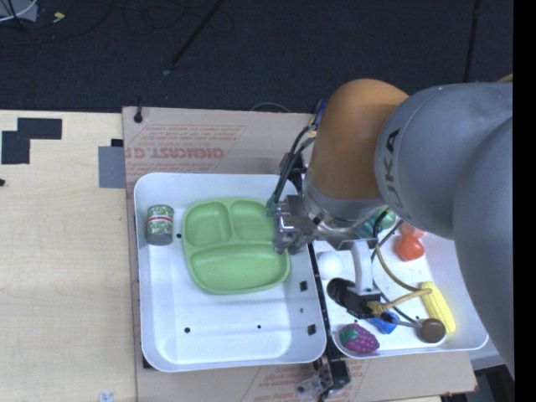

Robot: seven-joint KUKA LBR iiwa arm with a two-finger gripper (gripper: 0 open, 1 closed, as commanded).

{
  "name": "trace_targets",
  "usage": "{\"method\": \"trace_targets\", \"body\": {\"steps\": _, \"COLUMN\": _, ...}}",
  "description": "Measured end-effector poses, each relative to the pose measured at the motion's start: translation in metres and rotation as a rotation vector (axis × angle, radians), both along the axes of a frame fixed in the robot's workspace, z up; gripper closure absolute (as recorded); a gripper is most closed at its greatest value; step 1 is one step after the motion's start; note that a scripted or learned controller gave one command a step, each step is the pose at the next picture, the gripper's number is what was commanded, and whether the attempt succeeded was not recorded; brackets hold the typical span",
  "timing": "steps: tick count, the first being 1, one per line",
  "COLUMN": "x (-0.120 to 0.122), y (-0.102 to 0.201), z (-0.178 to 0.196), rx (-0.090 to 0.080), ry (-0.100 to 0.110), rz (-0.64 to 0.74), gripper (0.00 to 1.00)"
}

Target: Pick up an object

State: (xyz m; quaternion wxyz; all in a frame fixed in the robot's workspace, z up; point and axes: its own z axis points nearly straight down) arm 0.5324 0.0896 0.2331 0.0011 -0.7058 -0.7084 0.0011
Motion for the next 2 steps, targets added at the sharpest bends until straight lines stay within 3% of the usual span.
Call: {"method": "trace_targets", "body": {"steps": 2, "x": -0.0031, "y": 0.0075, "z": 0.0033, "rx": 0.0, "ry": 0.001, "rz": -0.003, "gripper": 1.0}}
